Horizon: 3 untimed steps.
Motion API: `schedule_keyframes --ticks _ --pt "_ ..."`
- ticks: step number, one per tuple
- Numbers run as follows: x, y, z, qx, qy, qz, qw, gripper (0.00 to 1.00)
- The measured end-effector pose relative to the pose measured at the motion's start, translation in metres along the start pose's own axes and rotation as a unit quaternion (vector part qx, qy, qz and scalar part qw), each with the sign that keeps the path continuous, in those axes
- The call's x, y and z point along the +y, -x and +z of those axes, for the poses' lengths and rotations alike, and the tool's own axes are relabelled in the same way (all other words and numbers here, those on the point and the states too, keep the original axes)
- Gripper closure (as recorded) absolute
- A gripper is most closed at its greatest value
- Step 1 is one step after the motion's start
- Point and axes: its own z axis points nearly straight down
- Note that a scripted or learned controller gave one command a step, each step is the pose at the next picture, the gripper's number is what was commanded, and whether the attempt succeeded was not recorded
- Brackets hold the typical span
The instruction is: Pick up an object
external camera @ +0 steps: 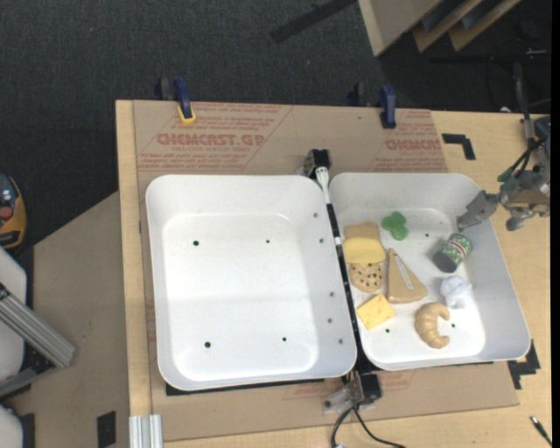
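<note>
Nearest you, a black clamp (366, 388) with a trailing cable grips the near rim of the right bin (507, 311), just where it meets the left bin (166, 210). Both bins sit on a brown board (131, 262) printed with red lettering on the strip beyond the right bin. Two blue clamps (387, 105) pin that far edge down. Dark carpet (131, 44) spreads past the board, pale wooden panels (429, 22) lean beyond the right bin's far corner, and a metal rail (35, 332) lies well out past the left bin.

Now look inside the right bin, operator. A croissant (432, 324) rests near its front wall, with a yellow cheese block (375, 311) beside it toward the shared rim. A pale wedge (404, 282) leans behind that block, and a spotted round cookie (366, 276) touches a yellow slice (363, 250) along the shared rim. A green piece (395, 225) sits toward the bin's far wall. A green and white can (452, 251) lies tilted toward the bin's right side, a crumpled white lump (455, 290) just in front of it.

Your gripper (497, 213) hangs over the right bin's far right corner, fingers spread apart with nothing between them, the nearer tip just above the can.
</note>
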Motion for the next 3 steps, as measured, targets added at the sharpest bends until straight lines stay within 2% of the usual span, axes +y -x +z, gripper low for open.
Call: schedule_keyframes --ticks 1,2,3 --pt "-0.018 0.007 0.136 0.003 0.000 -0.002 1.0000 0.00" --pt "0.027 -0.052 0.031 -0.001 0.006 -0.004 1.0000 0.00" --pt "0.027 -0.028 0.121 -0.002 0.012 -0.003 0.9999 0.00"
